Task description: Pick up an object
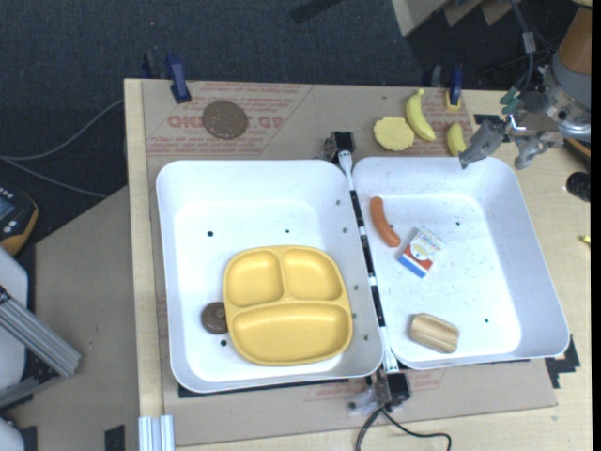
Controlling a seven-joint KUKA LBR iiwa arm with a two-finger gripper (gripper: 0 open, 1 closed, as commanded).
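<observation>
Nothing is picked up yet: my tool (498, 145) hangs over the right bin's (526, 205) far rim, fingers apart and empty. Below it, toward the near side, lie a sausage (383, 222), a small carton (422, 251) and a wooden block (434, 333), unobstructed. Just beyond it, bananas (421, 117) rest on the desk (282, 120).

In the right bin (526, 252) we see an orange-red sausage (383, 222) lying slantwise near the left wall, a small white, blue-edged packet (422, 251) just beside it, and a tan wooden block (433, 333) near the front.
</observation>
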